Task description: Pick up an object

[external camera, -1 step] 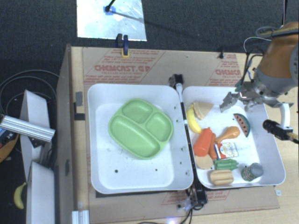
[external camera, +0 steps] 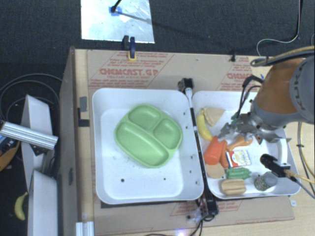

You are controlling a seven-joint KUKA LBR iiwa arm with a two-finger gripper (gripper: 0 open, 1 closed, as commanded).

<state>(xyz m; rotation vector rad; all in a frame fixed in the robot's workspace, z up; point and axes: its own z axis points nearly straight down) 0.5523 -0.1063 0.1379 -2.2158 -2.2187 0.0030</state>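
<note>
My gripper (external camera: 238,130) hangs low over the middle of the right bin (external camera: 222,95). Just below it lies a small orange curved piece (external camera: 240,142); whether the gripper touches it is unclear. Left of it are a yellow banana (external camera: 201,126), a tan wedge (external camera: 213,115) and a larger orange toy vegetable (external camera: 214,151). Toward the front lie a red and white packet (external camera: 240,157), a green piece (external camera: 238,173), a hot dog bun (external camera: 233,186) and a small can (external camera: 265,182).
The left bin (external camera: 112,183) holds a green divided plate (external camera: 148,134). A black divider rail (external camera: 195,132) runs between the bins. Cardboard (external camera: 147,68) lies under both bins. Metal frame parts (external camera: 29,134) stand off the bench at the left.
</note>
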